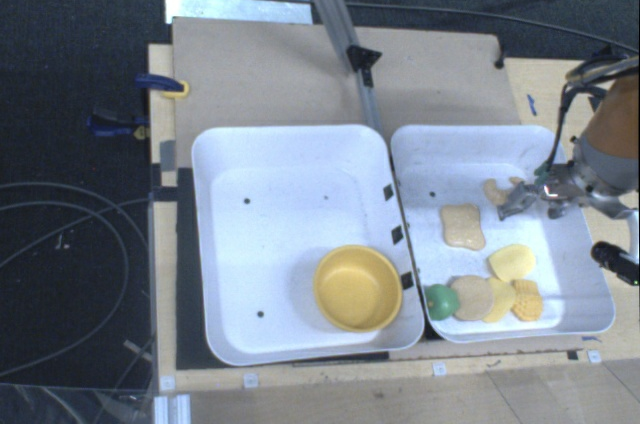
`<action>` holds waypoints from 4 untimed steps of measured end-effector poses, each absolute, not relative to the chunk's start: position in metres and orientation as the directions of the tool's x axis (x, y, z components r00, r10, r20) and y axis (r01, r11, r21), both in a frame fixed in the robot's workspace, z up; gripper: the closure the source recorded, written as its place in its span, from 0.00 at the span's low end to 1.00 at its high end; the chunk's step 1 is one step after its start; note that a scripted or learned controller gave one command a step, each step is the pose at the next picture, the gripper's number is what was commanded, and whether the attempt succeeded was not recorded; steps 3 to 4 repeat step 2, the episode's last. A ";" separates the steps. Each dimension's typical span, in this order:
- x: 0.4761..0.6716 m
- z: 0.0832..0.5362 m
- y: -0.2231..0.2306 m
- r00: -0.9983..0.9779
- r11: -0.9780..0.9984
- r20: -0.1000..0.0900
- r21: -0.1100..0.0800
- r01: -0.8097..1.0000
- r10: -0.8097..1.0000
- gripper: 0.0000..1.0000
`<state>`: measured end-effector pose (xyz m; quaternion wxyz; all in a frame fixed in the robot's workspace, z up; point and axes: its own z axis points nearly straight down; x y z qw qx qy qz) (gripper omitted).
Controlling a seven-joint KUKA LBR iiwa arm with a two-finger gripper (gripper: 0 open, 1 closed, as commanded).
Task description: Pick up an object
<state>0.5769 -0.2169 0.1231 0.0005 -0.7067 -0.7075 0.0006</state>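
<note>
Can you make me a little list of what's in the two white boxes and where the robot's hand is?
left bin: one yellow bowl, upright, near the front right corner
right bin: tan flat piece, yellow piece, green ball, round beige piece, orange waffle piece, small tan piece
gripper: low over the right bin, beside the small tan piece
holding something: cannot tell

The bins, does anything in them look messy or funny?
Nothing looks spilled or broken. The yellow bowl sits upright in the left bin, and the small food-like pieces lie flat in the right bin.
</note>
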 end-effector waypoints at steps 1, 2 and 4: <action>0.577 0.089 -0.217 -0.001 0.001 0.000 -0.001 1.000 1.000 0.00; 0.579 0.102 -0.217 -0.001 0.001 -0.002 0.005 1.000 1.000 1.00; 0.579 0.102 -0.217 -0.001 0.001 -0.002 0.005 1.000 1.000 1.00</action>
